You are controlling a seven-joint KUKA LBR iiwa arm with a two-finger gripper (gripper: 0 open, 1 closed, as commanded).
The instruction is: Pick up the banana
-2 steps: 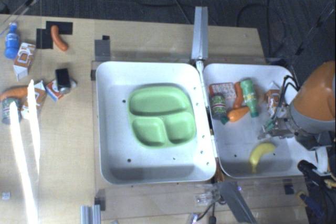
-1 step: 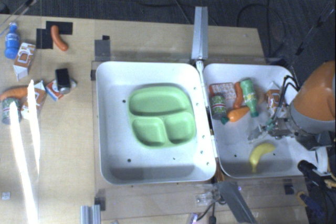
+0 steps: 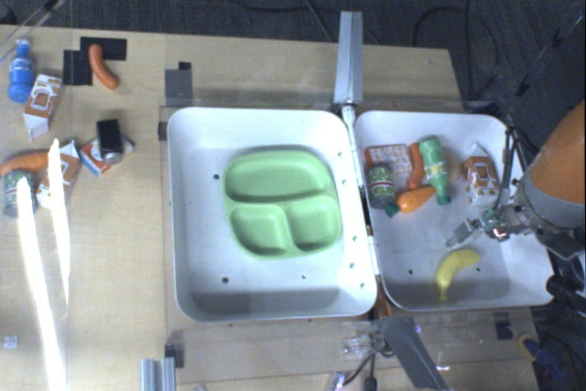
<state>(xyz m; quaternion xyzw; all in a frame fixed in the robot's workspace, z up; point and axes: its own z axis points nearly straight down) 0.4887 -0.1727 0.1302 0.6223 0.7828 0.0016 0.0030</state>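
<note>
Where the right-hand bin [image 3: 403, 284] runs down toward its near edge, the banana [image 3: 455, 268] lies flat on the white floor, curved, with one tip pointing down at the rim. Nothing else touches it. Just above it and a little to the right hangs the gripper [image 3: 478, 229], a small tangle of metal at the end of the arm [image 3: 557, 179], which comes in from the right with its orange band showing. From where I stand the gripper looks to be over the banana but apart from it, and nothing sits between its fingers that I can make out; how wide the jaws stand I cannot tell, the parts are too small and blurred.

Further up the same bin there is a cluster of toy groceries: a green bottle [image 3: 435, 168] lying lengthwise, a carrot [image 3: 415, 198] beside its lower end, a small can [image 3: 382, 183], a flat red-and-white packet [image 3: 388, 155] and, off to the right, a little carton [image 3: 479, 177]. All of these are well apart from the banana.

The left bin [image 3: 188, 224] holds a green divided tray [image 3: 278, 200] with three compartments. Out on the wooden bench [image 3: 119, 288] to the left lie a sausage [image 3: 103, 69], a blue bottle [image 3: 20, 73] and a few small cartons.
</note>
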